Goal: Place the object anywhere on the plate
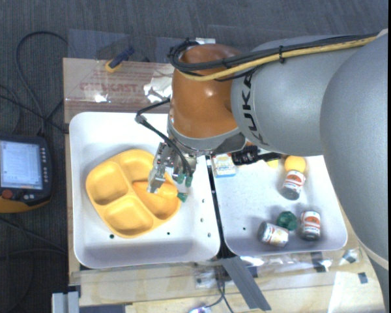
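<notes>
The grey arm (pixel 326 103) looms closest, filling the right side. Going left to right: the yellow plate (pixel 120 194) lies in the left bin (pixel 85 246). The gripper (pixel 168 180) hangs over the plate's right compartment, with a small green object (pixel 182 186) at its tips; whether it is truly pinched I cannot tell. It looks light, rigid and small, best pinched across its middle. The right bin (pixel 247 194) holds small cans (pixel 274 234).

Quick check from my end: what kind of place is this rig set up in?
Probably a robotics lab: a KUKA arm works over two white bins on a bench, and a teach pendant lies on grey carpet with its cables.
</notes>
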Robot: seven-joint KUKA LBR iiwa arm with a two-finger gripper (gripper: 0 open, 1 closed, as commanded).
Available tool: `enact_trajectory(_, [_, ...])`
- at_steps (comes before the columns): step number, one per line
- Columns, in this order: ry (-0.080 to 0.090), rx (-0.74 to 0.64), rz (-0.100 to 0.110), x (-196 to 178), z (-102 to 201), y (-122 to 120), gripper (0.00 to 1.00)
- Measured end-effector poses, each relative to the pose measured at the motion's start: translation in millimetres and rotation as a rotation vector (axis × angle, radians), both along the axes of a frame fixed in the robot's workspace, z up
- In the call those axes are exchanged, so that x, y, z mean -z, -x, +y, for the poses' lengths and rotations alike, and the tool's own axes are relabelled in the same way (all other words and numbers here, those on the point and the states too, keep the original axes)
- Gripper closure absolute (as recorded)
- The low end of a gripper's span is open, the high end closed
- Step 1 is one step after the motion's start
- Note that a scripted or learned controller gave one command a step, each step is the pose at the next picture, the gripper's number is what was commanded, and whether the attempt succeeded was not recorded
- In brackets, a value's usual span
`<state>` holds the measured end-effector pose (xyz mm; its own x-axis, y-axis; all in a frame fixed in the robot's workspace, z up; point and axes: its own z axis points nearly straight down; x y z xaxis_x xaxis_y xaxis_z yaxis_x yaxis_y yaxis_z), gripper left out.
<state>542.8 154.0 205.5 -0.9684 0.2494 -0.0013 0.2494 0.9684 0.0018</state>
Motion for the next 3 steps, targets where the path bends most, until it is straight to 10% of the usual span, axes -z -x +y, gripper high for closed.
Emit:
enact_trajectory(1, [0.001,0.003,0.001,0.5,-2.0,-0.2,0.0])
enact_trajectory(2, [0.003,0.303,0.0,-37.1,-92.3,16.9,0.0])
enact_trajectory(3, [0.001,-0.404,-0.004,-86.5,-43.6,-54.6,0.0])
